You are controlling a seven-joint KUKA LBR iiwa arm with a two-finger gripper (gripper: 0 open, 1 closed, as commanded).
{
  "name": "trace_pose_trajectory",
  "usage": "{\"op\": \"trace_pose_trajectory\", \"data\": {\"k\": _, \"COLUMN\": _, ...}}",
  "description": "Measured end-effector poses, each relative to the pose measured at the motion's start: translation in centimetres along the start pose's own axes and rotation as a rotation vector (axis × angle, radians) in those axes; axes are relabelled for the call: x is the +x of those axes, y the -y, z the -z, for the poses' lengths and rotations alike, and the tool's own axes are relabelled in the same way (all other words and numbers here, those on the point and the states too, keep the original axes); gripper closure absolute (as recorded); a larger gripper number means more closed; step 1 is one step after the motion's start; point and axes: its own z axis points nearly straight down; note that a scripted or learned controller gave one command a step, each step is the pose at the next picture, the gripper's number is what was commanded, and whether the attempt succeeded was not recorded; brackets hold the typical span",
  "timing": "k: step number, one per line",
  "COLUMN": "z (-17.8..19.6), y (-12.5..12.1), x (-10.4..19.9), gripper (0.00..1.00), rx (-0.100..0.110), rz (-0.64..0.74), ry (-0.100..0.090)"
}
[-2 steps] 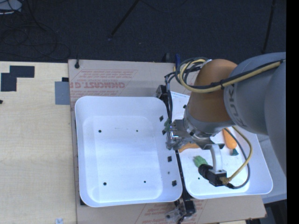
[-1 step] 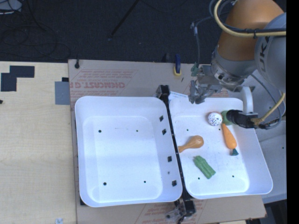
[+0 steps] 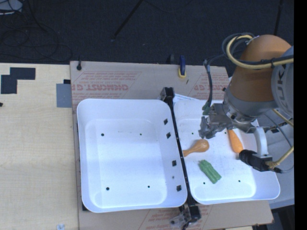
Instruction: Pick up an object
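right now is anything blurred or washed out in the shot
Camera view: the white bins are bright, nearly washed out; the pear-shaped wooden piece, green block and orange piece read clearly; the gripper is soft and dark; the background is underlit.

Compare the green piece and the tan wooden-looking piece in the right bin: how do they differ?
Colour: the green piece is green, the tan piece is orange-brown.
Shape: the green piece is a ridged, blocky bar; the tan piece is smooth, with a rounded bulb tapering to a thin handle.
Position: the tan piece lies just below the gripper; the green piece lies nearer the bin's front.
Both lie flat in the right bin.
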Motion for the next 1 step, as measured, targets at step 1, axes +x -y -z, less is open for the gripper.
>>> {"op": "trace_pose_trajectory", "data": {"k": 1, "z": -0.52, "y": 6.62, "x": -2.77, "gripper": 1.00, "rx": -0.003, "rz": -0.001, "ry": 0.000}}
